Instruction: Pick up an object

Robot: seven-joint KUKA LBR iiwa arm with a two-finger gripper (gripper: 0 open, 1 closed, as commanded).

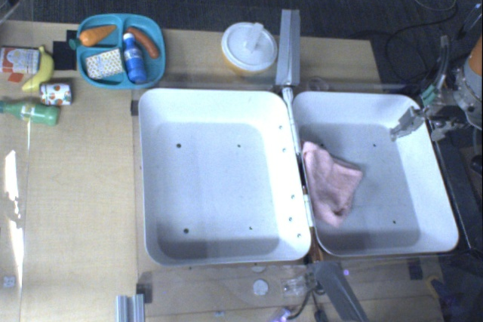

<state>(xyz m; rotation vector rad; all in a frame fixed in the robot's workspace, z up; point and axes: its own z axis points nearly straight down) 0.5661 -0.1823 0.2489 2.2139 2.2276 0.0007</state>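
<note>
A crumpled pink cloth (332, 185) lies in the right bin (392, 234), against its left wall. My gripper (407, 123) hangs over the upper right corner of that bin, well to the right of the cloth and apart from it. Nothing is visibly in its grasp. The arm behind it runs off the right side of the view. The left bin (219, 117) shows just its white floor.
On the bench at the back left is a blue divided tray (121, 50) holding toy food. A yellow banana (39, 70), a small can (56, 93) and a green bottle (30, 112) lie left of it. A white lidded cup (249, 47) sits behind the bins.
</note>
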